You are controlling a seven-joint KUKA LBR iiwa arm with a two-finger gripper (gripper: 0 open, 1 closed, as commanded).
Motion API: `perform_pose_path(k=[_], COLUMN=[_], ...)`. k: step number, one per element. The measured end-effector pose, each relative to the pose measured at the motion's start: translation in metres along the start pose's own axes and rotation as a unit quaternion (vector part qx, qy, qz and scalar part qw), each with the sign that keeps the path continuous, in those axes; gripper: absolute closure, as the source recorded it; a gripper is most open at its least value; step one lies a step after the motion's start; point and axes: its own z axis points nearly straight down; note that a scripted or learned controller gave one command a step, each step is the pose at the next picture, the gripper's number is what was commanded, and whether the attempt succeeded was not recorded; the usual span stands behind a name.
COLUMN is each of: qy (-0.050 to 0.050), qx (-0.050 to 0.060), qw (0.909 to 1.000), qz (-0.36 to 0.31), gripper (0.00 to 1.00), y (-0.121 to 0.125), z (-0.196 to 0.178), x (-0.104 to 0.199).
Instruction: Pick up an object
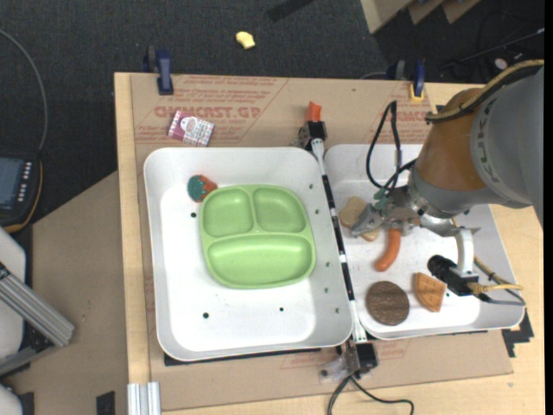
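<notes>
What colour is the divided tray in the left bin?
Light green, seen in the camera view: tray.

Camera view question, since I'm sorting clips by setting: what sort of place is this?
Most likely a robotics lab bench set up for grasping trials. A grey and orange arm reaches over two white bins, toy food such as a sausage and a green divided plate lie in them, and clamps fix the board.
</notes>
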Motion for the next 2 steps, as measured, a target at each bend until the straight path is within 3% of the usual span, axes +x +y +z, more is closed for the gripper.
perform_pose_path(k=[1,2], qy=[0.0,0.001], qx=[0.001,-0.003], qw=[1.0,1.0], qz=[0.002,-0.002], gripper=[1.0,1.0], y=[-0.003,0.021], z=[-0.01,-0.106], x=[-0.002,0.069])
